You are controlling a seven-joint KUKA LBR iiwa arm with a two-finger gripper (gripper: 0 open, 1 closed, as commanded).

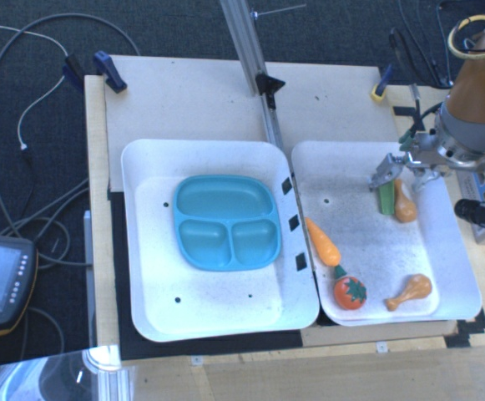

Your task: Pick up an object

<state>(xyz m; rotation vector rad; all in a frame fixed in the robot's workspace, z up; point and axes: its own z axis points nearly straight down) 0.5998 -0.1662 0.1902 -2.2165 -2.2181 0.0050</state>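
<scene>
My gripper hangs over the far right part of the right bin, with its fingers spread open. Just below it lie a small green piece and a tan piece, side by side; neither is clamped between the fingers. An orange carrot lies along the bin's left wall. A red tomato sits near the front edge. A tan drumstick lies to the tomato's right.
The left bin holds a blue divided plate. A metal pole rises from the back between the bins. Clamps grip the bench's far corners. Cables trail on the dark floor at left.
</scene>
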